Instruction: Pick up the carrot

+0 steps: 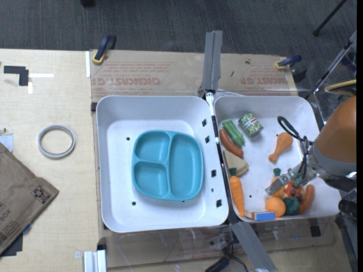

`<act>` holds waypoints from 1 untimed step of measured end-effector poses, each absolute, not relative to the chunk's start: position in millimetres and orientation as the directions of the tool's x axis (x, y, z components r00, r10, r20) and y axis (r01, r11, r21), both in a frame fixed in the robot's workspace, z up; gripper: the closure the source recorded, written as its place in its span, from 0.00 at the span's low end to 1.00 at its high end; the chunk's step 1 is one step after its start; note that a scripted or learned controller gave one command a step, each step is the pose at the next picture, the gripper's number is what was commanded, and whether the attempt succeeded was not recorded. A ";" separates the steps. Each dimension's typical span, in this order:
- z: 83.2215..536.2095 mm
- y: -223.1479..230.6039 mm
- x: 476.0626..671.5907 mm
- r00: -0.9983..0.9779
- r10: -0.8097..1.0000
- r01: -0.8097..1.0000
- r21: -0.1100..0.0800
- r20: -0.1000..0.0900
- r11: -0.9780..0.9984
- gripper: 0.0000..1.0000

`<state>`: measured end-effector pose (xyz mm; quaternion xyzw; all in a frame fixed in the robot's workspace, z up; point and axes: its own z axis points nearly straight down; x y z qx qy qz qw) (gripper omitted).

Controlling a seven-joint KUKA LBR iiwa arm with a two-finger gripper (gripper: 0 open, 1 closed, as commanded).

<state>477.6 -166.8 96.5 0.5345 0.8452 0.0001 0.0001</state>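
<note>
— Two white bins sit side by side at centre frame. The left bin (108, 169) holds a teal divided plate (168, 165); the right bin (306, 103) holds the toy food. Where is the carrot?

— The carrot (236, 195) lies lengthwise along the left wall of the right bin, in its lower left part, green top up, orange tip toward the bottom edge of the frame. A beige wedge (237, 164) sits just above it and a small blue and orange block (262, 215) just right of its tip.

— And the gripper?

— The gripper (286, 181) is low in the lower right of that bin, among a heap of small pieces: an orange ball (275, 205), something green (292, 205), a reddish sausage shape (308, 198). It is well apart from the carrot. I cannot tell how far its fingers are spread, nor whether anything sits between them; the clutter hides it.

— So which step?

— My judgement: the approach, not yet on target. The next move calls for lifting clear of the heap, travelling left across the bin, and lining up across the carrot's width, minding the wall beside it
</note>
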 end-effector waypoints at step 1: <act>105.8 -167.6 478.4 -0.426 0.905 0.905 0.002 -0.002 0.426 1.00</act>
